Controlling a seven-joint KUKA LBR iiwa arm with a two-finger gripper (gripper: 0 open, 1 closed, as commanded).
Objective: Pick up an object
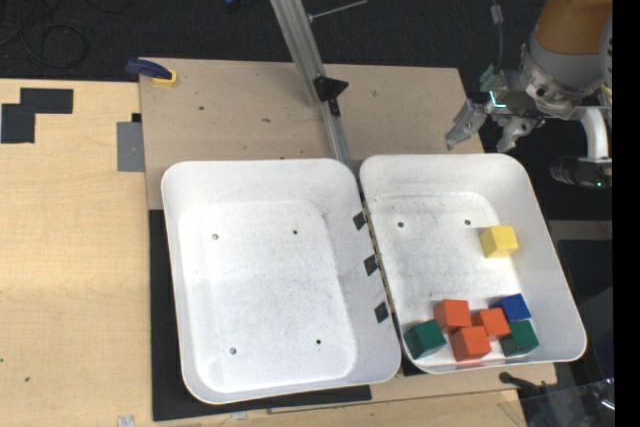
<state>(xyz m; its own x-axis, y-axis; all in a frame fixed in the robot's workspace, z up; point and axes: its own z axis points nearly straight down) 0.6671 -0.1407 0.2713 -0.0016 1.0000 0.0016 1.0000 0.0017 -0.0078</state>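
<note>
1. While the claw (487,127) hangs above the far rim of the right bin (540,185), its two fingers stand spread apart with nothing between them, so it is open and holds nothing.
2. My reading is that the task is at its start: the arm (572,15) is poised for the approach, and no block is lifted yet.
3. Nearest to the claw lies a yellow block (498,240), alone on the bin floor, toward the near side from the claw and a little to the right, well apart from it.
4. Farther on, at the near edge of the same bin, a cluster sits packed together: three orange blocks (470,327), a blue block (514,306), and two green blocks (425,337) at either end.
5. The next move likely calls for the claw to travel over the bin toward the near side, line up above one block, and drop with fingers wide. The yellow one looks the easier choice, since it has free room on every side; the clustered ones touch each other and leave little space for fingers.
6. Beyond, the left bin (200,185) sits beside the right one on the worktop (230,105).
</note>
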